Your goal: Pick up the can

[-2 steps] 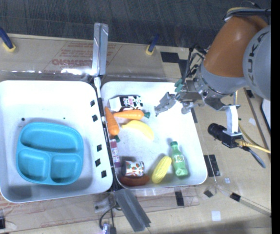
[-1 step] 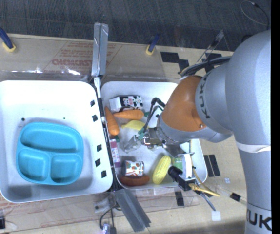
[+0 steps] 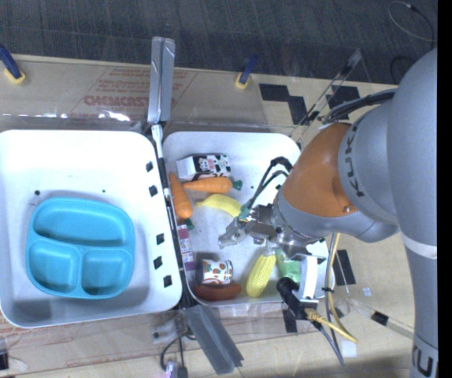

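A: Position check. Where is the can (image 3: pixel 216 272)?

B: Right bin (image 3: pixel 234 142), near its front edge, left of centre. It lies on its side, pale label with red marks. A brown sausage (image 3: pixel 218 291) sits just under it, touching or nearly so. The corn cob (image 3: pixel 261 274) is just to its right.

A: And the gripper (image 3: pixel 238 231)?

B: Low over the middle of the same bin, above and to the right of the can, apart from it. Metal fingers point left, toward the banana (image 3: pixel 222 205). Nothing sits between them. Open or closed: cannot tell, the angle and blur hide the gap.

A: Other clutter?

B: Two carrots (image 3: pixel 206 186) at the upper left, a small carton with a cow print (image 3: pixel 205 165) behind them. The left bin (image 3: pixel 5 211) bears a blue divided plate (image 3: pixel 80 246).

A: So the step in hand is the approach.

B: That is my reading. The gripper needs to shift toward the front of the bin and a little left, then come straight down over the can.

A: Advice for doing it well?

B: Set the fingers across the can's short width, not along its length. Centre on the label so it does not roll out. Keep one finger clear of the sausage and the other clear of the corn cob, or either could get pinched in. The bin wall is close in front; descend square, not at a slant.
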### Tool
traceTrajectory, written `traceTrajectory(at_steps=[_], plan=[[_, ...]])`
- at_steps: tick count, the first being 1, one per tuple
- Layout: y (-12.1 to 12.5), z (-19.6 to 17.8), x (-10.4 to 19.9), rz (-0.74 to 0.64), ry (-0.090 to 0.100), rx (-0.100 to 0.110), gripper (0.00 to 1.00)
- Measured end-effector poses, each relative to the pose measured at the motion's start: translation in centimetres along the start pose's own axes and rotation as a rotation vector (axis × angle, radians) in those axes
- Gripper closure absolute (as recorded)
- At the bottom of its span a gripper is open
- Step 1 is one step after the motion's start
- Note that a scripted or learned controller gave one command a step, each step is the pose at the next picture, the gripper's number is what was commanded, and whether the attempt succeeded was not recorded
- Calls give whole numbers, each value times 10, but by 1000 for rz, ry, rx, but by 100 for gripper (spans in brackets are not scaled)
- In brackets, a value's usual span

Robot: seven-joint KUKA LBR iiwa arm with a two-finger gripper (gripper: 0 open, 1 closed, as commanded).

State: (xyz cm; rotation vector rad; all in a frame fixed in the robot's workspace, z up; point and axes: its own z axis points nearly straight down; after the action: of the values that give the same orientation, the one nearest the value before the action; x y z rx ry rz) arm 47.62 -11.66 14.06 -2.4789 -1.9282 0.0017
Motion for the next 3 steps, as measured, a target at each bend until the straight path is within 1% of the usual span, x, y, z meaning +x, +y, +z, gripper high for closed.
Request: traceTrajectory(at_steps=[1,2,3], plan=[[-6,50,25,-340,0,1,0],[-6,50,24,-339,0,1,0],[0,49,-1,-562,0,-1,0]])
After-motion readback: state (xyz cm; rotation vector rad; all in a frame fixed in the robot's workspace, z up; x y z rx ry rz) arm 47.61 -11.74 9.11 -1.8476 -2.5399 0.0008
